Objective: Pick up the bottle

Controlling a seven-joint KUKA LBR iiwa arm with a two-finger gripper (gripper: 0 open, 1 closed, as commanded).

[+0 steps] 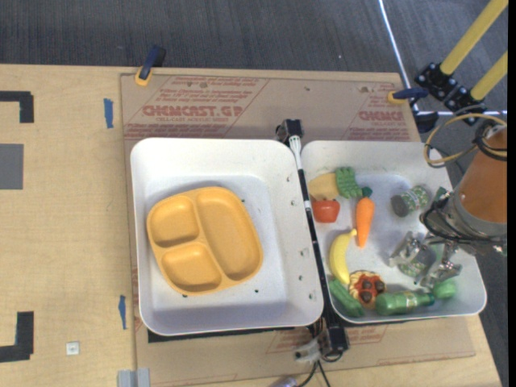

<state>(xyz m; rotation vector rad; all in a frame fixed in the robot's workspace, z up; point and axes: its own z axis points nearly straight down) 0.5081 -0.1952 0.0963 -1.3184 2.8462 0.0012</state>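
Camera view. The gripper (425,262) hangs low in the right bin (476,301), its fingers apparently spread and pinching nothing, though glare on the metal blurs them. The bottle (411,200), small, greenish-grey with a dark cap, lies on its side beyond the gripper, toward the bin's far wall and slightly left; its long axis runs roughly left to right. The carrot (364,220) lies to the bottle's left, apart from it. Bare bin floor separates gripper and bottle, giving open room; the green toy (407,301) lies along the near rim.
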